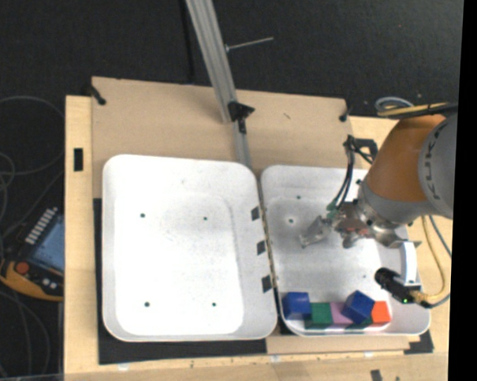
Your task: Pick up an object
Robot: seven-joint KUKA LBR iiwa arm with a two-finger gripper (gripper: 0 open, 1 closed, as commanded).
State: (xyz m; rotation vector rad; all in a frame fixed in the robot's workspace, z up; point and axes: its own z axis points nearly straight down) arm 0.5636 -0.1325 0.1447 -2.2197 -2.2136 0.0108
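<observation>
From where I stand, the arm (405, 165) leans in from three o'clock over the right bin (302, 188), its gripper (325, 229) hanging above the bin's bare middle. The two fingers look spread apart, one toward nine o'clock, one toward three, with nothing between them. The pickable things all sit huddled along the bin's six o'clock wall: a blue block (297, 303), a green block (321, 314), a pink piece (342, 314), another blue block (360, 304) and an orange block (381, 312), touching or nearly so. I'd guess they slid there because the bin's floor dips at the edge. The left bin (181, 246) lies at nine o'clock. The gripper needs to travel toward six o'clock to reach anything.
</observation>
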